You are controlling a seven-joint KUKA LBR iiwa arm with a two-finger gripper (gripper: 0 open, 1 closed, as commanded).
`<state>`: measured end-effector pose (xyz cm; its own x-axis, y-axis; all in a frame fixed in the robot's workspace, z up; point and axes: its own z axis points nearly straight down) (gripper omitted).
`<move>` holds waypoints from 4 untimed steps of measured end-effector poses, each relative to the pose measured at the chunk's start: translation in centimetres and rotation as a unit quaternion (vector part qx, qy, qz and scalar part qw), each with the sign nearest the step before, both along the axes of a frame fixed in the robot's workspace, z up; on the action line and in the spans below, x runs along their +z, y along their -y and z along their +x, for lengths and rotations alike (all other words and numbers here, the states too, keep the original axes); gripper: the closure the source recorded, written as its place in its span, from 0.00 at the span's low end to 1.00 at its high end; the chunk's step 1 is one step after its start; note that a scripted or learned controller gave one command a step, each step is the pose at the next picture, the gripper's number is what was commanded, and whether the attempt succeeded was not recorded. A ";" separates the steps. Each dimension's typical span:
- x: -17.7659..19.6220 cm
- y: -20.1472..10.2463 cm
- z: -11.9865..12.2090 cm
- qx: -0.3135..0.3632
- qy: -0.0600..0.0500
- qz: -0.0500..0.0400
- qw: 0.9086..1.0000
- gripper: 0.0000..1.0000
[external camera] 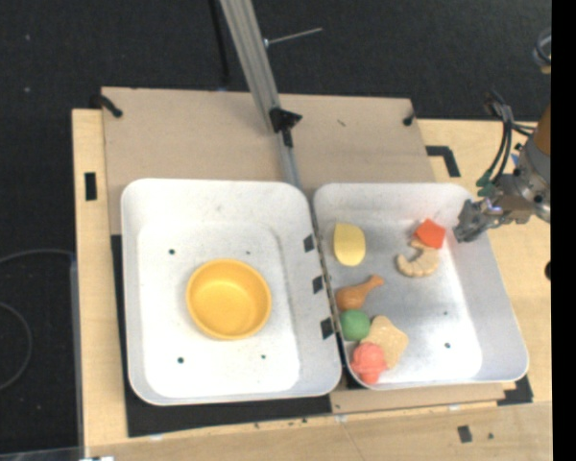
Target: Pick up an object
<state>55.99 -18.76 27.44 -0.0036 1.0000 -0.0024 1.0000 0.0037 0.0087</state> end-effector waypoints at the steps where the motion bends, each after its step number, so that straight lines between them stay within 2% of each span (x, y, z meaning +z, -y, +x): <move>1: 1.3 0.1 0.1 0.000 -0.002 0.001 1.000 1.00; 2: 1.7 -4.6 1.4 0.002 -0.002 0.001 1.000 1.00; 4: -1.4 -15.4 4.4 0.001 -0.005 0.001 1.000 1.00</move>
